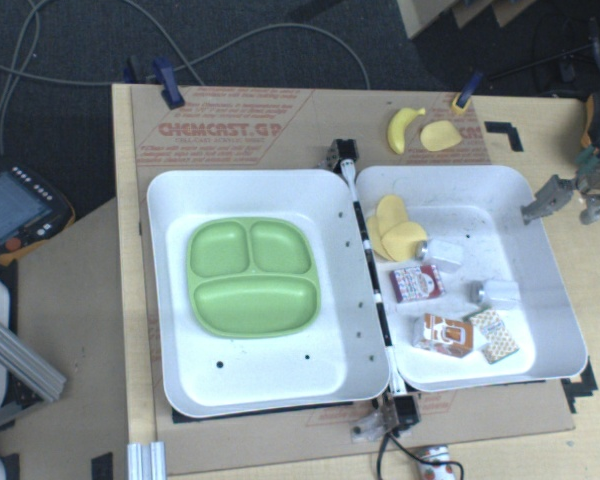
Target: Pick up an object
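Note:
The right bin (540,353) holds several small objects: two yellow toy pieces (394,228) against its left wall, a red packet (416,283), an orange and white packet (447,335), a patterned packet (496,337), a clear wrapper (445,254) and a small grey piece (490,293). My gripper (570,203) hangs at the right edge of the view, above the bin's far right rim. It is open, with nothing between its fingers. All the objects lie to its left and nearer the front.
The left bin (170,218) carries a green divided plate (252,276). Behind the right bin, a yellow banana (402,128) and a yellow lump (441,136) lie on the bench. Blue clamps (166,81) grip the bench's back edge. A handheld controller (15,213) sits far left.

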Motion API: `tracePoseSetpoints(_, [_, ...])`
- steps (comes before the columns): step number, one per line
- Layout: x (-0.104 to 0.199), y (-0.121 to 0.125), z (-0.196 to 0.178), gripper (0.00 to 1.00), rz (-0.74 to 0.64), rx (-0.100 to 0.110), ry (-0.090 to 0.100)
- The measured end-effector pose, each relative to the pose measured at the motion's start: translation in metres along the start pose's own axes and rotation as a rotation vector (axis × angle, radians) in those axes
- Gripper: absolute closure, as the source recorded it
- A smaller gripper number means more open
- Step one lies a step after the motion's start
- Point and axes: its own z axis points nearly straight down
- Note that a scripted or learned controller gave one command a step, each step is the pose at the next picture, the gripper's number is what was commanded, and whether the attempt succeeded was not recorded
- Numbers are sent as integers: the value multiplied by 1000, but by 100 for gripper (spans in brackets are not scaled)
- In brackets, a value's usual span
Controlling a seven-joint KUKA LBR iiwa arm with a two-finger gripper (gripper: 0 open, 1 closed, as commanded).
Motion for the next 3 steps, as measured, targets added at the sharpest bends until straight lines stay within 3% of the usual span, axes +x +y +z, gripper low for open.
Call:
tracePoseSetpoints(1, [87,-14,81,0,-1,1,1])
tracePoseSetpoints(2, [99,0,194,0,-1,-6,1])
tracePoseSetpoints(3, [111,76,197,0,-1,-1,0])
